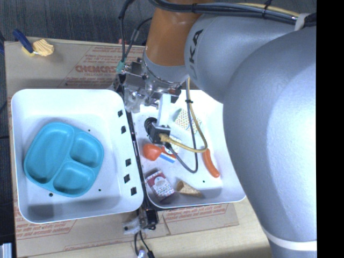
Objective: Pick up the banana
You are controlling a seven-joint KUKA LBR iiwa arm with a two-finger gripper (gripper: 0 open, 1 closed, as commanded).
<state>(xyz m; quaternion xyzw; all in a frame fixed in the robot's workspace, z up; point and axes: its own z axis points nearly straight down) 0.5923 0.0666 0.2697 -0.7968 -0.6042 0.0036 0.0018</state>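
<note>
Arm [258,90]: the largest body in my feed, grey with an orange band, entering from 3 o'clock and covering the right half of the view.

Left bin [64,100]: white, at 9 o'clock. It holds a blue tray [63,158] with three compartments, lying flat near its middle.

Right bin [217,190]: white, touching the left bin along the central divide, its 3 o'clock side covered by the arm.

Gripper [137,94]: at 12 o'clock of the divide, above the far corners where the two bins meet. Whether it is released or clenched I cannot tell, and I see nothing held in it.

Contents of the right bin:
- a pale netted item [184,120] at its 12 o'clock
- an orange stick [212,165] at its 3 o'clock
- an orange-red piece [153,151] at its 9 o'clock
- a brown box [160,186] and, just beside it, a tan wedge [188,188], both at its 6 o'clock

Banana: I cannot tell where it lies.

Cardboard [80,63]: under both bins. At its 10 o'clock corner lies a small yellow item [43,48] with a blue handle.
</note>
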